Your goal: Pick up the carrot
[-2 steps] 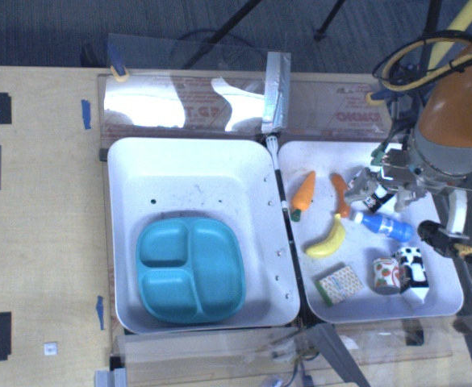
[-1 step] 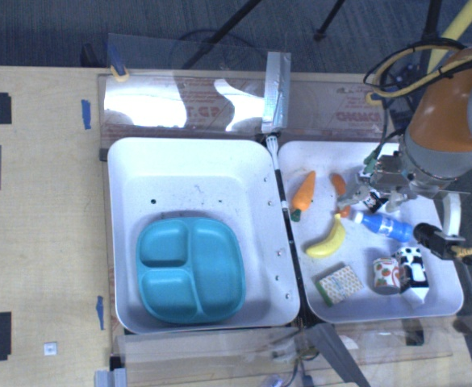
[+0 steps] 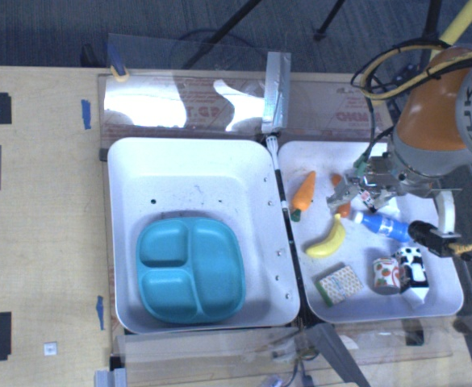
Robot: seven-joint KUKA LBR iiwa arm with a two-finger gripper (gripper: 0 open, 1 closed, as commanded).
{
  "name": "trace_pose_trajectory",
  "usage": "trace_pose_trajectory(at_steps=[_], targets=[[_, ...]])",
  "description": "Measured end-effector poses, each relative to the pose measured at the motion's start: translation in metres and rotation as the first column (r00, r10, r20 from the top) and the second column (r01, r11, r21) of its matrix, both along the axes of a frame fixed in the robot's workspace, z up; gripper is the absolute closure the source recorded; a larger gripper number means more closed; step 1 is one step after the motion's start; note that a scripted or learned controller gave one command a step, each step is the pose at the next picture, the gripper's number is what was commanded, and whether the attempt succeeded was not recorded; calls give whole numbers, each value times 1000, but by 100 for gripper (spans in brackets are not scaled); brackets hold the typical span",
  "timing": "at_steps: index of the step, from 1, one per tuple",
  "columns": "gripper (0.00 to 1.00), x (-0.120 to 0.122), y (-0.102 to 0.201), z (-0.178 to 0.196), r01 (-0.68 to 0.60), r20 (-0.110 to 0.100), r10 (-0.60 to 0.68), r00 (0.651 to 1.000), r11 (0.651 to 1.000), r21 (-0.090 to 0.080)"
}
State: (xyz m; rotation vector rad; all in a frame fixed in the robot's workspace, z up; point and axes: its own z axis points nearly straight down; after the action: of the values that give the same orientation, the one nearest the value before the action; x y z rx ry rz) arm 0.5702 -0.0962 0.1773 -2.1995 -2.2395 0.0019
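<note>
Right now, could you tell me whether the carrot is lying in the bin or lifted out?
Lying in the bin. The carrot rests on the right bin's floor near its left wall, apart from the gripper.

- A pale wooden bench (image 3: pixel 42 240) fills the left and lower part of the scene, its grain running across.
- Black tape marks (image 3: pixel 0 107) sit near its left edge, with small blue tape strips (image 3: pixel 85 113) further in.
- Beyond the bench's far edge lies a dark grey-blue carpet (image 3: pixel 163 6).
- Thin black stand legs (image 3: pixel 340 10) cross that carpet.
- Bright light glares off a shiny sheet (image 3: pixel 179 103) along the bench's far edge.
</note>
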Motion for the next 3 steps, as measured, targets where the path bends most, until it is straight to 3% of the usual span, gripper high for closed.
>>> trace_pose_trajectory(at_steps=[1, 2, 3], targets=[[0, -2, -12, 11, 30, 5, -30, 1000, 1000, -2], [0, -41, -52, 19, 34, 1, -34, 999, 999, 0], [0, -28, -40, -4, -25, 1, 25, 1000, 1000, 0]])
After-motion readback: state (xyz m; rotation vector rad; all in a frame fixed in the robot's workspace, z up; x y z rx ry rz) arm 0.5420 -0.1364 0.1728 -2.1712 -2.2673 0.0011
